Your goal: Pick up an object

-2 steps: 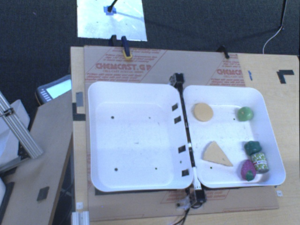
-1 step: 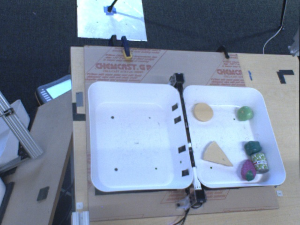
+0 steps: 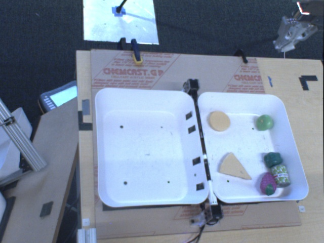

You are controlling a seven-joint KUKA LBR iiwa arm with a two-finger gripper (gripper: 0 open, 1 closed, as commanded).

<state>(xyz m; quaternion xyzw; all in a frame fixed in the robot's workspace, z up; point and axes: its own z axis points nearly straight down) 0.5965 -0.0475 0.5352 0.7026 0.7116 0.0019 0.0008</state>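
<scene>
A: Where's the hand (image 3: 293, 34)?

B: Top right corner, up over the dark floor (image 3: 40, 34) past the bench's (image 3: 283, 72) far edge. Well apart from both bins. It's small and blurry there, so can't tell how far open it is or whether it has anything.

A: OK. Bins?

B: Two shallow white ones side by side on a brown sheet w/ red print. Left bin (image 3: 101, 151) has just bare white floor w/ a few dark dots. All the objs are in the right bin (image 3: 288, 115).

A: List them.

B: Round tan disc (image 3: 219, 121), far-left part of the bin, near the divider. Green ball (image 3: 264, 122) at the far right, about level w/ the disc, well apart from it. Tan wedge (image 3: 234, 166), cheese-slice shape, lying flat in the near-left part. Then a cluster by the right wall: dark teal lump (image 3: 273, 159), a small can w/ a patterned label (image 3: 281, 175) just below and touching or nearly touching it, and a magenta berry-like thing w/ green bits (image 3: 268, 184) right beside the can at the near-right corner.

A: Anything else?

B: Yellow-and-blue clamp (image 3: 136, 52) on the bench's far edge, and a shiny metal plate (image 3: 120, 14) on the floor beyond it. Gray device w/ a lit screen (image 3: 59, 96) off to the left.
</scene>
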